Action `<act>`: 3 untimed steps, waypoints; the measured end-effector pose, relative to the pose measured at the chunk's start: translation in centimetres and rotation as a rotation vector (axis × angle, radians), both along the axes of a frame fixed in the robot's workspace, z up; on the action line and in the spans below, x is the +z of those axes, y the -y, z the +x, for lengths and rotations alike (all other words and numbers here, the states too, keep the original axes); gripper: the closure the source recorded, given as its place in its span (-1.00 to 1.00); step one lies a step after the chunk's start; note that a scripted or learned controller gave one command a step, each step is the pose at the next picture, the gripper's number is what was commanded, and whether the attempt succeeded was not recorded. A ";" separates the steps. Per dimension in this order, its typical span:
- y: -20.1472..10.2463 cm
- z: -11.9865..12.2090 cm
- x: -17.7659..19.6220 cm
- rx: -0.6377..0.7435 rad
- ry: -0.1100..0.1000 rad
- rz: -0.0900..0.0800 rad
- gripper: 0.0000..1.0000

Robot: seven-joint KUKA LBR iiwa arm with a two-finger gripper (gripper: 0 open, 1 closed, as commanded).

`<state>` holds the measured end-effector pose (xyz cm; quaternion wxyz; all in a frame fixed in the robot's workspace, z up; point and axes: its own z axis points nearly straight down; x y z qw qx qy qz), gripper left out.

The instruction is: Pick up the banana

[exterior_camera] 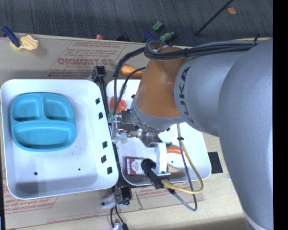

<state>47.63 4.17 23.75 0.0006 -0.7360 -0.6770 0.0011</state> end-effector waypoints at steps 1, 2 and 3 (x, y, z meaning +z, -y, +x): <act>-1.3 3.2 -4.6 0.167 -0.004 0.002 1.00; -1.3 3.2 -3.7 0.172 -0.007 0.002 1.00; -1.4 3.3 -2.7 0.177 -0.009 0.002 1.00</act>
